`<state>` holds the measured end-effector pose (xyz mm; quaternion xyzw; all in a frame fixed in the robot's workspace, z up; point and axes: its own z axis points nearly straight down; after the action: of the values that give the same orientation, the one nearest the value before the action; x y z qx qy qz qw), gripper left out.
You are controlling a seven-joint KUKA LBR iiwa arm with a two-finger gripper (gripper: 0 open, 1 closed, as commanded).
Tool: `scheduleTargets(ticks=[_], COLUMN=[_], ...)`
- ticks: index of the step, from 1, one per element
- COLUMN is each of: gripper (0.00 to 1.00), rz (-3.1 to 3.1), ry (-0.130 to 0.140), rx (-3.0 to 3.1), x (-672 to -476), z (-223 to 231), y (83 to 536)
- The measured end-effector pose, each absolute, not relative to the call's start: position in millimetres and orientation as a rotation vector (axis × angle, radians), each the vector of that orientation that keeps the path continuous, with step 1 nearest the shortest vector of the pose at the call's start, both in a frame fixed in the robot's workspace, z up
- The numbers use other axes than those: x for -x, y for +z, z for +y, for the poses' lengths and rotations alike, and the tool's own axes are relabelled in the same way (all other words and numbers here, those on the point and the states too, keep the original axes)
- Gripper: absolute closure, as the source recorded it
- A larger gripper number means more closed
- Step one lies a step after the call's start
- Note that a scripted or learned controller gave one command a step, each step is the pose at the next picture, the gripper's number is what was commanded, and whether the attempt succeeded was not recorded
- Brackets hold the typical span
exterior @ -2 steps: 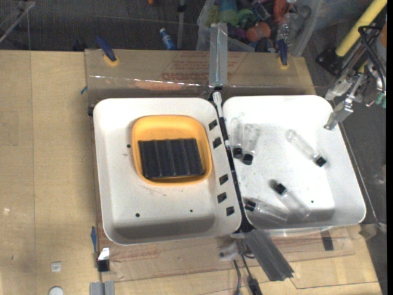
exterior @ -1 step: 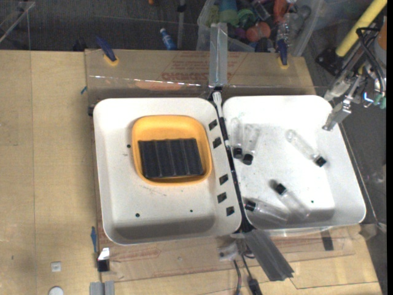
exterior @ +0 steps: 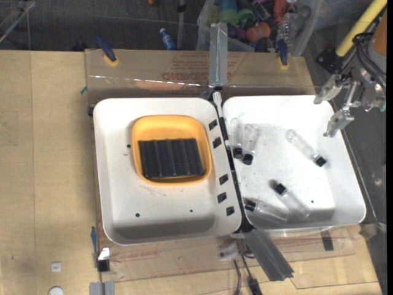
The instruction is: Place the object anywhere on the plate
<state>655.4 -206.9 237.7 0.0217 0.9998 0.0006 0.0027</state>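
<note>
The two-finger metal gripper (exterior: 337, 106) hangs over the far right corner of the right-hand shallow white plastic bin (exterior: 344, 211), with its fingers spread apart and nothing between them. Below and to the left of the gripper, several clear plastic vials with black caps lie scattered on the bin floor. The nearest one (exterior: 305, 149) lies slanted just below the gripper, its black cap pointing away toward the bin's near side. Farther left of the gripper, a pair of vials (exterior: 245, 141) lies close together near the divider between the bins. Well below the gripper, toward the near edge of the bin, another vial (exterior: 288, 196) lies on its side, and one more (exterior: 265, 210) rests beside it, closer to the divider. Far to the left of the gripper, in the left-hand shallow white bin (exterior: 116, 183), sits the rounded orange plate (exterior: 171, 128), which carries a dark ribbed rectangular insert (exterior: 171, 157) in its middle. None of the vials touches the plate.
</note>
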Motion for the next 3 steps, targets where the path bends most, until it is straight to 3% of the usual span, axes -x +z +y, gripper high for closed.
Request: scheduleTargets(ticks=[1, 2, 3], gripper=[0.00, 0.00, 0.00], rz=[3.130, 3.105, 3.023], ry=[0.002, 0.001, -0.003], rx=[-0.081, 0.423, 0.811], x=[-661.8, -667.1, -669.2], z=[-220.3, -220.6, -220.6], y=[230.9, 215.2, 231.6])
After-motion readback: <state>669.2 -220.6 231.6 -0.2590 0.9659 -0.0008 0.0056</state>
